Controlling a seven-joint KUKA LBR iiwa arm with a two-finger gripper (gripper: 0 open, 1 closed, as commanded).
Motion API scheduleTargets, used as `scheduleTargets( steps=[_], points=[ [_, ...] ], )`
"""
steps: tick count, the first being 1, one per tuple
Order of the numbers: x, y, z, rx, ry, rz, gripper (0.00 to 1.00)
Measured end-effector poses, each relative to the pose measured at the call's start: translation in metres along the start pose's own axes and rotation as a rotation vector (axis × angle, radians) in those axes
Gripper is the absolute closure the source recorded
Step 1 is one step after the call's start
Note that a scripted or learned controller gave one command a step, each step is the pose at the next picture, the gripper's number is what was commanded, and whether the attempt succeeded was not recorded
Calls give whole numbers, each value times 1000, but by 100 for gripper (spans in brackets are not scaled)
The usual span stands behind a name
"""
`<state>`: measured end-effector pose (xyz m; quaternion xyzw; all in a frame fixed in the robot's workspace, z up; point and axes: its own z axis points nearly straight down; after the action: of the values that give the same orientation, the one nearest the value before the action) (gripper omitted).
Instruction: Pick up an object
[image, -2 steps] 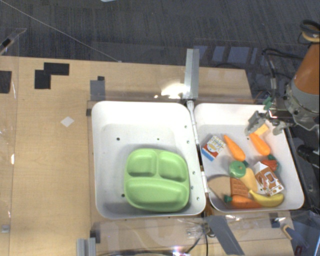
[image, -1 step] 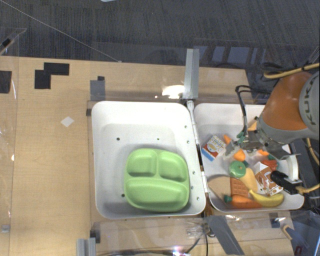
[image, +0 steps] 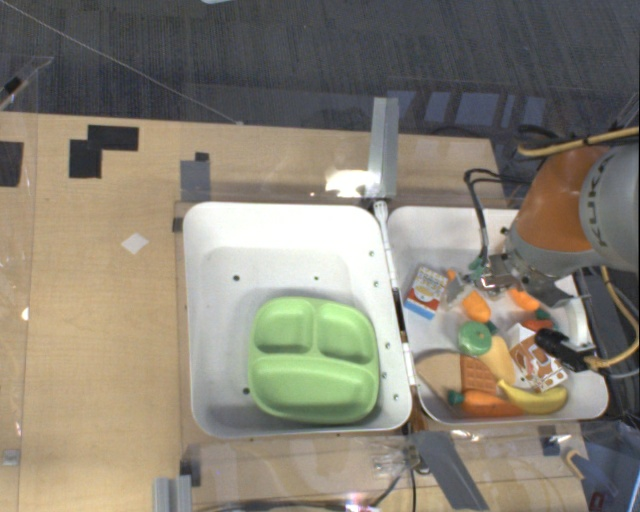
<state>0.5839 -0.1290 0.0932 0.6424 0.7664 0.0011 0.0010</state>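
The right bin (image: 440, 232) holds several toy foods. A red, white and blue carton (image: 428, 290) lies at its left, with an orange piece (image: 476, 306) and a green round piece (image: 477, 340) beside it. Toward the front lie a brown waffle (image: 478, 375), a carrot (image: 482, 404), a yellow banana (image: 533, 399) and a printed packet (image: 536, 364). My gripper (image: 487, 276) reaches down into the back of this bin, just above the orange piece and right of the carton. The wrist hides what lies beneath it. Another orange piece (image: 524, 298) lies right of the gripper.
The left bin (image: 215, 250) holds a green divided plate (image: 314, 357) at its front. A metal post (image: 384, 150) stands behind the wall shared by the two bins. Black cables (image: 480, 205) hang by the arm's orange band (image: 556, 205) over the right bin.
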Motion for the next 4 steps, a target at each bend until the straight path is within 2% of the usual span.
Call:
scheduleTargets(
  steps=[1,2,3,4],
  points=[
    [1,2,-11,-3,1,-2,100],
    [1,2,-11,-3,1,-2,0],
    [1,3,-22,-5,1,-3,100],
    [67,-12,-128,1,0,180,100]
  ],
)
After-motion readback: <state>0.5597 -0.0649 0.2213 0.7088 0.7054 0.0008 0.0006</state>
